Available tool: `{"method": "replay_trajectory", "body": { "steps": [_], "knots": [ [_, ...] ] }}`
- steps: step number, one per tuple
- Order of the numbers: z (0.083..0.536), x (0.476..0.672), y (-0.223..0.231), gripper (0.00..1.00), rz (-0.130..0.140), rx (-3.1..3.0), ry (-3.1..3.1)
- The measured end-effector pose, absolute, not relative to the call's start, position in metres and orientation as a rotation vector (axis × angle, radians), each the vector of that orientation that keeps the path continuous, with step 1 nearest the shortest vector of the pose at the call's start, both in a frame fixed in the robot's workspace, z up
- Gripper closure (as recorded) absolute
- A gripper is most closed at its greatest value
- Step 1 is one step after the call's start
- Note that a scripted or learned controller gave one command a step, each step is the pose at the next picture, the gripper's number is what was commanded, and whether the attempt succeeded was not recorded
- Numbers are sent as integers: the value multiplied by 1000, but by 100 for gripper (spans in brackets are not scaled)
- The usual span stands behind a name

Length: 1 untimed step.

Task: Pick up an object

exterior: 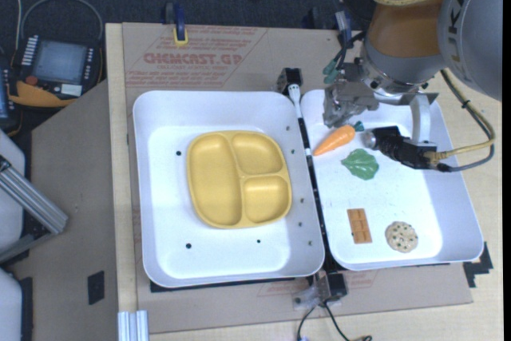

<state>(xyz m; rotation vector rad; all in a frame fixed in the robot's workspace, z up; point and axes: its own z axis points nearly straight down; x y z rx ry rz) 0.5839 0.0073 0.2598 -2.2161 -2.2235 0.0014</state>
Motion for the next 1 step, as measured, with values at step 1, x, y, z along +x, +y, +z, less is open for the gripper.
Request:
{"method": "replay_trajectory", "body": {
  "steps": [1],
  "knots": [
    [250,581,62,100,3,-2217,-2223]
  ]
}}
